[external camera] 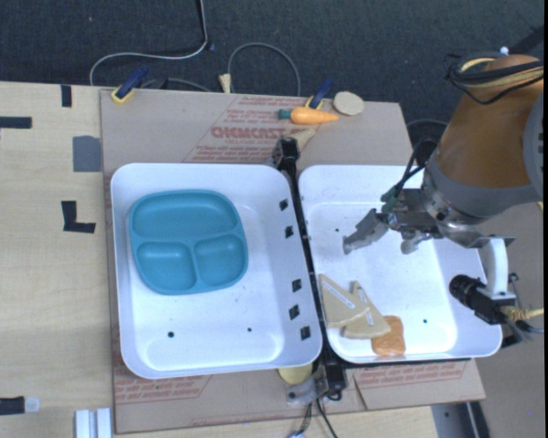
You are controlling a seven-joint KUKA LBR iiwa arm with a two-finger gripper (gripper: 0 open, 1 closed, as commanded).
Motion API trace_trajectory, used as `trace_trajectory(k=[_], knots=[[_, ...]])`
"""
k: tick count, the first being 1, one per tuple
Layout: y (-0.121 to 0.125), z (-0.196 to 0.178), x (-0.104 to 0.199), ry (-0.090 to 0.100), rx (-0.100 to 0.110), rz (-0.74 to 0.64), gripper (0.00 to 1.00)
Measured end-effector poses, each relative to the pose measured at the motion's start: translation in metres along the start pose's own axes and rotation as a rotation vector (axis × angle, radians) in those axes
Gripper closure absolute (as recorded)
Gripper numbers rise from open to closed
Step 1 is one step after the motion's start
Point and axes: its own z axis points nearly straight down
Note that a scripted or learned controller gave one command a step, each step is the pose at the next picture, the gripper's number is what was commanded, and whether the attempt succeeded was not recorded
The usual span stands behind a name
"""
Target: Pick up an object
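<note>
I see a robotics lab: my grey-and-orange arm (489, 144) over a wooden worktop (36, 245) with black tape marks (73, 217), two white bins (210, 359) clamped on cardboard (247, 130), cables (201, 26) trailing across dark carpet (347, 16).

Two white bins (204, 359) (436, 345) are counted – one blue tray (188, 241), two beige pieces (347, 305), one orange piece (389, 337).

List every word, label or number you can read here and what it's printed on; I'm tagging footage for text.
"CHENCAST": my best reading of the red print on the cardboard sheet above the left bin; blurred, so uncertain.
A second red line beneath it: too blurred to read.
Red print on the cardboard's lower edge: too small to read.
</note>
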Motion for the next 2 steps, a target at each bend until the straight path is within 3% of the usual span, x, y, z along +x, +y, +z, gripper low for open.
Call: trace_trajectory(k=[1, 2], knots=[[0.092, 0.008, -0.090, -0.004, 0.001, -0.002, 0.00], [0.049, 0.076, -0.076, 0.003, 0.016, -0.005, 0.00]])
